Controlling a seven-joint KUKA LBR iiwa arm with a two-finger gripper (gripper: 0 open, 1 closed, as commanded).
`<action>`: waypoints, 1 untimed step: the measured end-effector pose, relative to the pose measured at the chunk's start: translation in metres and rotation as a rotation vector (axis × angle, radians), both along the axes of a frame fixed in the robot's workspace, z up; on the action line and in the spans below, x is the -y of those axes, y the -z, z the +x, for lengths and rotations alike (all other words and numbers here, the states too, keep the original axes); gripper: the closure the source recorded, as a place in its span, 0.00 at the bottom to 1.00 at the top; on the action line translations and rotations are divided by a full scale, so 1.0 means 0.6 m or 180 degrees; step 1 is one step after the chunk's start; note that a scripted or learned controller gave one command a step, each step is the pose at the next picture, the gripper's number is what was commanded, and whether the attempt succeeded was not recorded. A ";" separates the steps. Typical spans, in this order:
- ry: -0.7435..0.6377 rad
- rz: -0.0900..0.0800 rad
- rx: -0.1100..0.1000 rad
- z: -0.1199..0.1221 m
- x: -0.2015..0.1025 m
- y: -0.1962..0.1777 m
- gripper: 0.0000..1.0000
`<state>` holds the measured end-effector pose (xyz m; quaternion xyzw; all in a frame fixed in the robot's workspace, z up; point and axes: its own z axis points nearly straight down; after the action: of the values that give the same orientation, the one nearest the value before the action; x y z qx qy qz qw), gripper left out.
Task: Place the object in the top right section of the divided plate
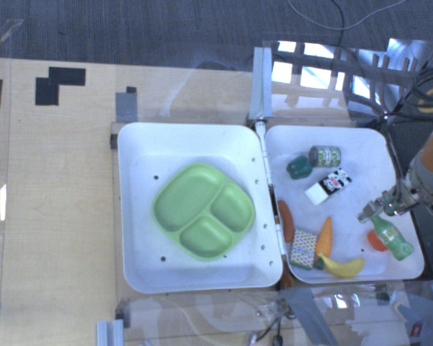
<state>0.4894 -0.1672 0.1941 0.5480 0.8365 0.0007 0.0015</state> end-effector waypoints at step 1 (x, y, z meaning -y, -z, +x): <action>-0.1012 -0.0002 -0.0004 0.013 -0.093 -0.003 1.00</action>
<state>0.4974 -0.1117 0.1959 0.4087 0.9127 0.0004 0.0010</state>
